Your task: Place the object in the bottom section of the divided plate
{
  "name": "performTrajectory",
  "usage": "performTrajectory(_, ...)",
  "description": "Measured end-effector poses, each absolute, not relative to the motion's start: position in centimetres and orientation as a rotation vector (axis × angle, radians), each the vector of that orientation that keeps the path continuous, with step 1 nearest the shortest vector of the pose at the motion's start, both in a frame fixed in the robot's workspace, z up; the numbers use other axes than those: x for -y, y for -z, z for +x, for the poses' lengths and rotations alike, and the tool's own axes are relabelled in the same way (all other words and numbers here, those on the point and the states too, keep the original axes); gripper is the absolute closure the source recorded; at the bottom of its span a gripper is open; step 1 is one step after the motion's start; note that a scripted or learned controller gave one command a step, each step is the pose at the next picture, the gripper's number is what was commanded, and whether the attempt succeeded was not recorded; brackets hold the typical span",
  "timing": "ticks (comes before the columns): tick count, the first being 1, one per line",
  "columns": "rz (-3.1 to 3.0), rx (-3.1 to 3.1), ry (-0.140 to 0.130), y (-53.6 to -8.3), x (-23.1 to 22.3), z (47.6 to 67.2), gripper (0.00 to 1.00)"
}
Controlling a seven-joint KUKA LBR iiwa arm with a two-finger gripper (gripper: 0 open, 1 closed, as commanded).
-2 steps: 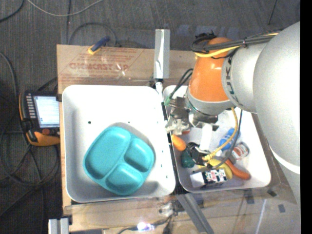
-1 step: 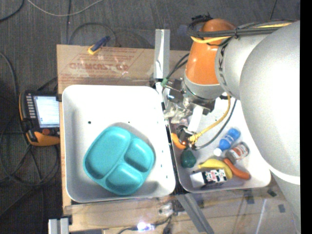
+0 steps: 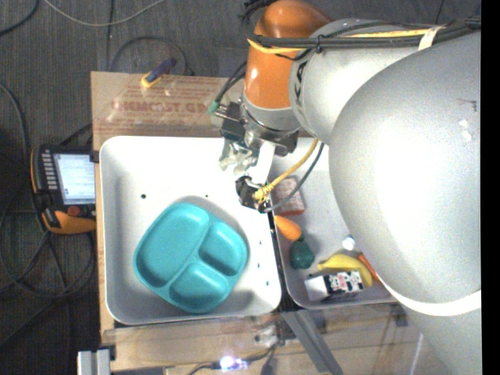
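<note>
- Two bins sit side by side on the desk. The left bin (image 3: 117, 178) holds a teal divided plate (image 3: 191, 256), lying flat with all three sections bare and ready to receive.
- The right bin (image 3: 320, 221) holds a carrot (image 3: 287, 226), green piece (image 3: 301, 253), banana (image 3: 344, 264) and small box (image 3: 340, 283). This is likely the pick supply, kept apart from the plate.
- The end effector (image 3: 241, 156) hangs over the left bin's far right corner, near the bins' shared edge and apart from the plate. Cannot tell whether it is wide, narrow or holding anything.
- Which item is the task object is unclear. The plate's bottom section is bare, so the placing is not yet done.
</note>
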State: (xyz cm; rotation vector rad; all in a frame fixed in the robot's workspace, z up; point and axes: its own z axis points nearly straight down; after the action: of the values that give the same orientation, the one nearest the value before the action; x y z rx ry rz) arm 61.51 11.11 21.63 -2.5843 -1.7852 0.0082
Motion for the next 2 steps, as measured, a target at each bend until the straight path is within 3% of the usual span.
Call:
performTrajectory(1, -2.515, 1.879, -0.009, -18.2, -2.6, 52.6, 1.00)
performTrajectory(2, -2.600, 1.760, -0.008, -19.3, -10.6, 54.5, 1.00)
